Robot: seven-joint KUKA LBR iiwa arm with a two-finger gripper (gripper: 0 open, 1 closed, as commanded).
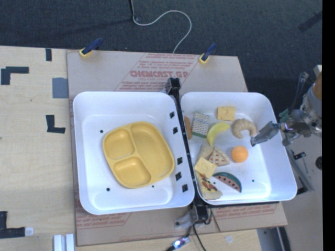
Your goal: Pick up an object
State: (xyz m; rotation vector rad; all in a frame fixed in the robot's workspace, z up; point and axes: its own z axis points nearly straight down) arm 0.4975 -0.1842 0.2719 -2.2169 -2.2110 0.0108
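Hovering at the right bin's three-o'clock rim, gripper carries nothing; spread or pressed, we cannot tell. Croissant lies nearest, toward ten o'clock; orange ball sits toward seven o'clock.

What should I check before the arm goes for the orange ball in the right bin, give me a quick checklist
1. Target in view: orange ball sits in the right bin. Ok.
2. Room around it: bare bin floor on its right side, pizza slice close on its left. Ok.
3. Claw position: over the right bin, up and right of the ball, not above it. Not ok.
4. Claw carrying nothing: cannot tell.
5. Nearby obstacle: croissant lies just beside the claw. Not ok.
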